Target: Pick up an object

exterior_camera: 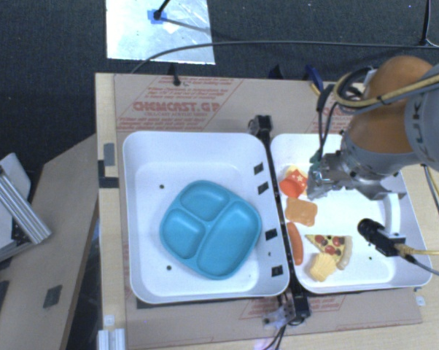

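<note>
The gripper (318,181) sits low over the right bin (351,279), right beside a red-orange toy tomato (294,184); how its grip stands, I cannot tell, and nothing is visibly pinched in it. Just below lies an orange bread-like slab (301,211), then a red sausage (296,243), a pizza slice (330,244) and a yellow cheese wedge (321,267). The left bin (150,159) carries a blue divided plate (210,228). Both bins rest on a brown printed cardboard sheet (183,100) on the bench, with dark carpet (44,49) beyond and a silvery foil sheet (157,20) on it.
</note>
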Controlling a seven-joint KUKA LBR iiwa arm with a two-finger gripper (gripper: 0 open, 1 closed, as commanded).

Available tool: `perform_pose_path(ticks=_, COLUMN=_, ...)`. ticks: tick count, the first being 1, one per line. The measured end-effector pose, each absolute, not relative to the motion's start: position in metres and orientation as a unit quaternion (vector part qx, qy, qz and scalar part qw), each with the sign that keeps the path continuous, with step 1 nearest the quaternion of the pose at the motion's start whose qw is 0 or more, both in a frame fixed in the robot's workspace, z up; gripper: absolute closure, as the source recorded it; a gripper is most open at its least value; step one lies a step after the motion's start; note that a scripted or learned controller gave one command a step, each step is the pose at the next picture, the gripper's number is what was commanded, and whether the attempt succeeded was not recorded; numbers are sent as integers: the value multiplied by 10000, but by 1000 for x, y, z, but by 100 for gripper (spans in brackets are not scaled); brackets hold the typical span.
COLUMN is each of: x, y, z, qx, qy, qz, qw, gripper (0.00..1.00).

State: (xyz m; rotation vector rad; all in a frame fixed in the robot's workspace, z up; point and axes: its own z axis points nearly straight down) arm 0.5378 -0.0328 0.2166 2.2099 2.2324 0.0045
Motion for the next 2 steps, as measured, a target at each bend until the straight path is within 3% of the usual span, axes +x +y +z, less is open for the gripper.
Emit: perform_pose_path(ticks=2, x=542, y=89, z=224, qx=7032, qy=7110, qz=16, qw=1, gripper=100)
